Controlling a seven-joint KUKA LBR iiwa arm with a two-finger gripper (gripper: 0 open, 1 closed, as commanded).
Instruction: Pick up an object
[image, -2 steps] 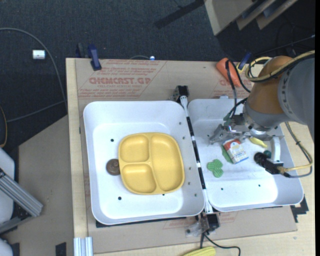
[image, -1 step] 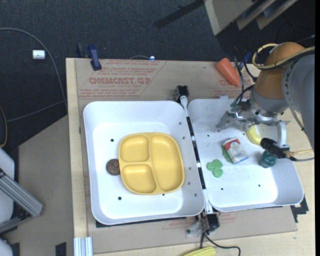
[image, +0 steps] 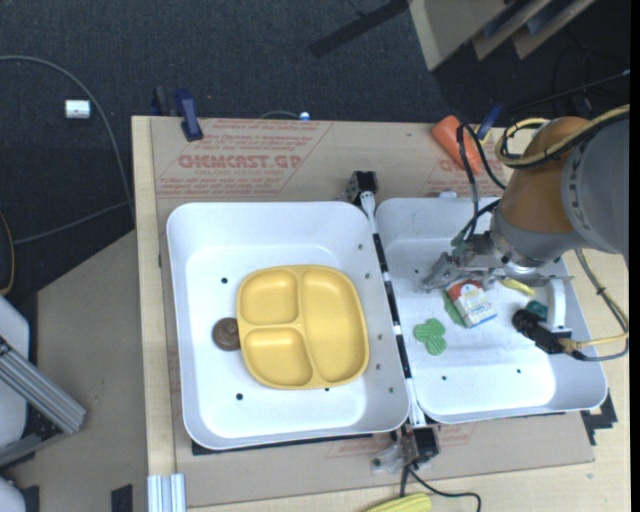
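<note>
Small carton (image: 472, 303) lies in the right bin (image: 480, 385) beneath the gripper (image: 463, 278) (grip unreadable).

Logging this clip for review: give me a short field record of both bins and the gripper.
left bin: yellow divided plate; small brown round thing at its outer edge
right bin: red-and-white carton; green piece apart from it, nearer the left bin
gripper: over the right bin, at the carton's far end
held object: none visible

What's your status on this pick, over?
Gripper down in right bin, right by small carton. No hold visible. Green piece lies near carton, apart from it.
</note>
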